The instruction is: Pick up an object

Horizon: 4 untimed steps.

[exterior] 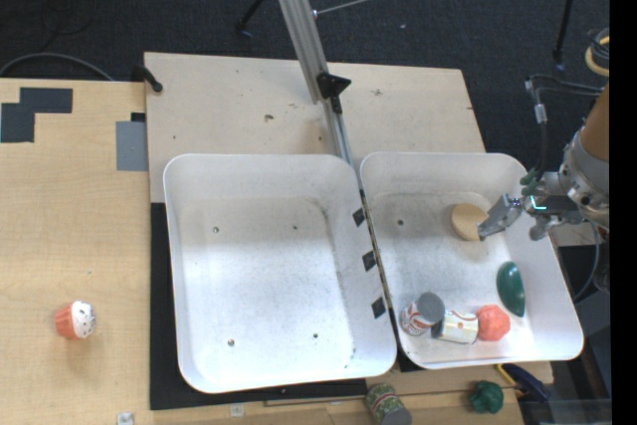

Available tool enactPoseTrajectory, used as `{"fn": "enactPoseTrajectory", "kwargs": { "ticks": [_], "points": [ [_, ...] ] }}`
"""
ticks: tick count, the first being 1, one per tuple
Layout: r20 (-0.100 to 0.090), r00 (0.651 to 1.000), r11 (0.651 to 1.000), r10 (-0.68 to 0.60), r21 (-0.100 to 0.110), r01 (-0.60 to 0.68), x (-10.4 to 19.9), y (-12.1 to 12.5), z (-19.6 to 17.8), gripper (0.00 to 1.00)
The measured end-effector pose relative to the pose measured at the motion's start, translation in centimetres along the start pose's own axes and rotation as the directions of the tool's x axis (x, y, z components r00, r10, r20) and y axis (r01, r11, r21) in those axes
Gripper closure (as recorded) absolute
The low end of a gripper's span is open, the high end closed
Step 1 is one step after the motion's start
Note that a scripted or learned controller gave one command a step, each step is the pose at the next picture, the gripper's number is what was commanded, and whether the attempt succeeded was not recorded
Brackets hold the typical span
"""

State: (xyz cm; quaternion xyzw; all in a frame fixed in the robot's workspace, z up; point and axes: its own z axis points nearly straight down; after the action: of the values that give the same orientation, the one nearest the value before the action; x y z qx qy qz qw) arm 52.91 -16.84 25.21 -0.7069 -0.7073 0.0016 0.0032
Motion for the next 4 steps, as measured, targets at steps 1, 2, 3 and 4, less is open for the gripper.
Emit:
{"fn": "enactPoseTrajectory", "kwargs": {
  "ticks": [1,2,3,4],
  "points": [
    [0.001,1.0,1.0,0.001,-0.004,-0.001,-0.1,0.1,-0.2,0.0],
    [0.0,1.0,1.0,0.001,0.0,-0.001,0.3,-0.5,4.3,0.0],
    [-0.001,1.0,1.0,0.001,0.002,-0.001,1.1,-0.7,10.6,0.0],
    [0.0,1.0,1.0,0.002,-0.001,-0.002,1.2,-0.8,15.9,0.0]
  ]
}}
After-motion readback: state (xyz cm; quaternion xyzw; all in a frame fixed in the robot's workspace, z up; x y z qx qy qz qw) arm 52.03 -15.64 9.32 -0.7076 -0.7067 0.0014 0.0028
